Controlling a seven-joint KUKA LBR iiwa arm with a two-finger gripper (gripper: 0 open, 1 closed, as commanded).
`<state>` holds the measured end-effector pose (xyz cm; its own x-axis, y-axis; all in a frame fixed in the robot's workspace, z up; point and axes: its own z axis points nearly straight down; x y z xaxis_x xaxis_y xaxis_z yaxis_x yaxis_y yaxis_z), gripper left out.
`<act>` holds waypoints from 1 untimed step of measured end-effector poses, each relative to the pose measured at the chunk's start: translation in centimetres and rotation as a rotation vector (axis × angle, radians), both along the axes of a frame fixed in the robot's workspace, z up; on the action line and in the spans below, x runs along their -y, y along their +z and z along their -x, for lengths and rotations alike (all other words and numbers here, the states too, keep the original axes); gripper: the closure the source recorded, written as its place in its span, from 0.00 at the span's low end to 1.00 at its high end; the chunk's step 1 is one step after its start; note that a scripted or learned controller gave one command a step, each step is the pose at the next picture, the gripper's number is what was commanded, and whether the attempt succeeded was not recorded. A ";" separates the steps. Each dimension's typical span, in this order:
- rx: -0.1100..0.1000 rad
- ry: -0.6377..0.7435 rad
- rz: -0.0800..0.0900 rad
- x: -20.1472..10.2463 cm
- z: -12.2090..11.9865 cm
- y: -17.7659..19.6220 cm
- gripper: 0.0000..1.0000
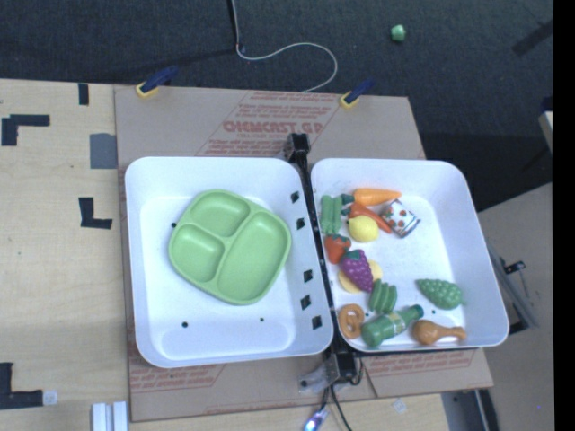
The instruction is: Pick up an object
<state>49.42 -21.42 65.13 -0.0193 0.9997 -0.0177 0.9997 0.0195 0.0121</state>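
Note:
The right bin [467, 206] holds several toy foods. An orange carrot [375, 196] and a small red and white carton [399, 218] lie near its far side, with a yellow lemon [363, 230] beside them. Purple grapes [357, 269] sit in the middle by the divider. A green leafy piece [439, 293], a green bottle [389, 325], a pretzel [350, 320] and a brown chicken drumstick [437, 333] lie along the near side. The left bin [153, 317] holds a green divided plate [230, 246].
Both bins rest on a cardboard sheet [260, 126] held by clamps at its far edge. A thin cable [286, 54] loops across the dark floor behind. A small green ball [398, 32] lies on the floor at the far right.

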 end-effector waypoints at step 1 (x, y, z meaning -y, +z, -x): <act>0.001 0.002 0.001 -0.1 -0.1 1.0 1.00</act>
